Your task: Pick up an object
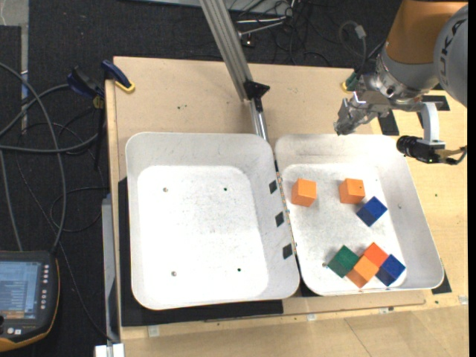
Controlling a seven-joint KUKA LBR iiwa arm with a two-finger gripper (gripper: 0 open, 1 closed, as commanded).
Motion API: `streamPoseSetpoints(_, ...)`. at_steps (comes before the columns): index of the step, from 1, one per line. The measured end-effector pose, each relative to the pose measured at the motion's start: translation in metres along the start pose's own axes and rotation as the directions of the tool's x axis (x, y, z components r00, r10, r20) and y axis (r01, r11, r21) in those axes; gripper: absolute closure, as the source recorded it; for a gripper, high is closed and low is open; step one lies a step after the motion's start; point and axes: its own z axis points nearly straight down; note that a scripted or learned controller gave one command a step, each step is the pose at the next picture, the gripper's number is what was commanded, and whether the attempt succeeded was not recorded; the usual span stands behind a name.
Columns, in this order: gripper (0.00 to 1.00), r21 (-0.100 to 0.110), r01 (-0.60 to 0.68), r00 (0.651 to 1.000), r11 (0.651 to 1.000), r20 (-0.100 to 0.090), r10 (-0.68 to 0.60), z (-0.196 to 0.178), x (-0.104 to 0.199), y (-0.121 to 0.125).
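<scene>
Landmark: right bin (416, 199), the white bin nearer the arm; all places below refer to it.
Arm: grey KUKA arm (420, 36) with orange band, entering from the right side of the view and raised above the far edge of the right bin.
Pincer: pincer (349, 121) hangs over the far rim of the right bin, clear of all contents. Finger state cannot be told at this resolution. Nothing is visible in its grip.
Task objects: seven small blocks lie inside the right bin.
Far group: orange cube (303, 192) near the inner wall; second orange cube (352, 190) mid-bin; blue cube (372, 210) just beside the second orange cube, on its near side.
Near group: green cube (343, 261), orange block (362, 272), red-orange block (375, 255) and blue block (390, 269), packed touching one another by the near rim.
Left bin: left bin (149, 222) sits alongside on the tabletop (186, 95).
Task status: judged not started; no block is lifted.
Risk 1: descent onto the near cluster is likely to strike neighbours and wedge or scatter the blocks.
Risk 2: a descent from the present position meets the rim, not a block.
Risk 3: rotated cubes may slip from an unaligned pinch.
Recommended target: the lone orange cube near the inner wall.
</scene>
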Motion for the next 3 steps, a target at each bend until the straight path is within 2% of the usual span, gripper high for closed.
streamPoseSetpoints(2,1.00,0.001,0.001,1.000,1.000,0.000,-0.001,-0.010,0.107,-0.016)
streamPoseSetpoints(3,1.00,0.003,0.001,1.000,1.000,0.000,-0.001,0.009,0.164,-0.023)
